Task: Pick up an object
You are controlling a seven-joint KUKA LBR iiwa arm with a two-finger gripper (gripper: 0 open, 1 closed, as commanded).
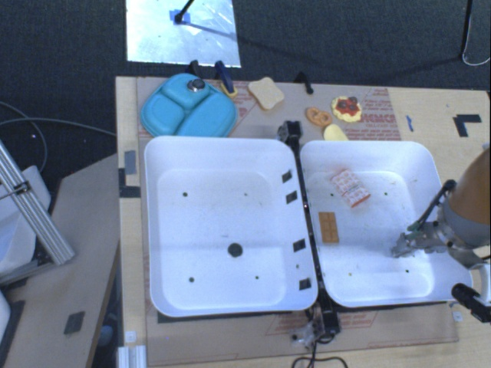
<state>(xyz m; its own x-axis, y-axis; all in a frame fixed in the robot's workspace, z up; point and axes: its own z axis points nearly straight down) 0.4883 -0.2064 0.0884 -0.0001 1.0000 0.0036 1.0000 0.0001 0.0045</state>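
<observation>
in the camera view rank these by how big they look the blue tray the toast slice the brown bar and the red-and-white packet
1. blue tray
2. red-and-white packet and toast slice, too alike to rank
3. brown bar

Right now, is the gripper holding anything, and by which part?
Nothing shows in the gripper; it hangs low over the right bin, apart from the packet and the brown bar.
</observation>
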